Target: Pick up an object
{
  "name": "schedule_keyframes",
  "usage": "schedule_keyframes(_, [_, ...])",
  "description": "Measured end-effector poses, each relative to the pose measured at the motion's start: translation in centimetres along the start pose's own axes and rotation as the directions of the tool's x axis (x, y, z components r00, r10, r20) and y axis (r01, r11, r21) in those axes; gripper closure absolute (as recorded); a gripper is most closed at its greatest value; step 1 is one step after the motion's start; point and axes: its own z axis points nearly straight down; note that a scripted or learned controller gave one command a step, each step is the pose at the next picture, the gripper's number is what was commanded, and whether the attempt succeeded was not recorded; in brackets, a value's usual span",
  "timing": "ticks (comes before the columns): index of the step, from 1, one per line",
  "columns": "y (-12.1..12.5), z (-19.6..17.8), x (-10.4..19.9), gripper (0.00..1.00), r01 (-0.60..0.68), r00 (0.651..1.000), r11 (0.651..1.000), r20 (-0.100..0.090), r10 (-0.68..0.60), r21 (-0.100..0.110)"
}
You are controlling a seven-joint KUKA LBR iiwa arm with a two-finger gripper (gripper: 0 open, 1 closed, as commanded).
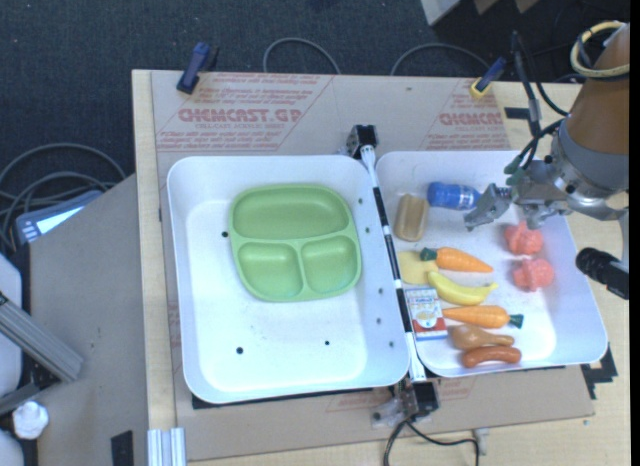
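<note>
Here, fingers (510, 206) spread wide with nothing between them, above right bin (590, 339), between blue bottle (451, 195) and pink lump (524, 239); green tray (295, 240) in left bin (200, 354).

Bright, even overhead light (soft shadows, mild glare on white bins (200, 254))

"CHEMCAST GP" on board (240, 114)
</note>
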Motion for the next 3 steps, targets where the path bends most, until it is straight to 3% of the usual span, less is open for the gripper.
schedule_keyframes(1, [-3.3,8.1,1.9,0.0,-0.001,1.0,1.0,0.0,0.001,0.002])
schedule_keyframes(2, [-0.8,15.2,1.1,0.0,-0.001,1.0,1.0,0.0,0.001,0.001])
schedule_keyframes(3, [-5.3,15.3,2.3,0.0,-0.001,1.0,1.0,-0.001,0.001,0.002])
